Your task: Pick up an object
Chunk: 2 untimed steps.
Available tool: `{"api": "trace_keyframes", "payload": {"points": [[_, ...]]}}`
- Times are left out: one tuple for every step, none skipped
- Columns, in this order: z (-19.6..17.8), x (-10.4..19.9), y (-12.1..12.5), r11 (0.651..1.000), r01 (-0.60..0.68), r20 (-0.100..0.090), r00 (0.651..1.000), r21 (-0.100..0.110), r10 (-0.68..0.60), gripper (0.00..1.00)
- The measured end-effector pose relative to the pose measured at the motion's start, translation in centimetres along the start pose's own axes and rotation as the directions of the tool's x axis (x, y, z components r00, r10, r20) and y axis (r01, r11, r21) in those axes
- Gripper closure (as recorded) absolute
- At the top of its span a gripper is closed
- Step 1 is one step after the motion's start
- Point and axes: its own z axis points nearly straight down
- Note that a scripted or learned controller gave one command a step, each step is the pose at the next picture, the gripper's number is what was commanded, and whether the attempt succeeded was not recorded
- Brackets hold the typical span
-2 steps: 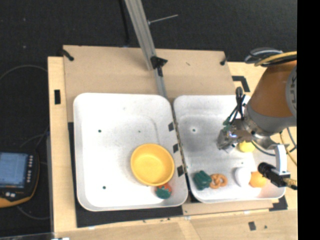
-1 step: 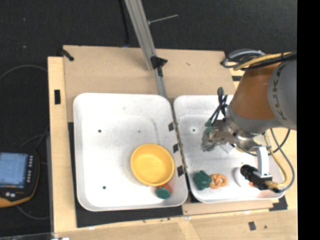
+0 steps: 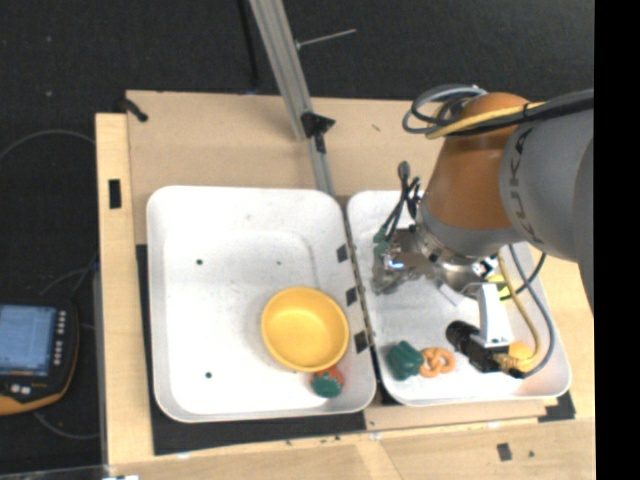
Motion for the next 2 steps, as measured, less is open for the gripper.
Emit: {"api": "trace_keyframes", "payload": {"points": [[0.2,4.8,0.1,1.000,-0.001,0.000,1.000,0.002,0.001,1.00],[0.0,9.1,1.1,1.000,-0.001,0.000,1.000,0.003,0.001,1.00]]}}
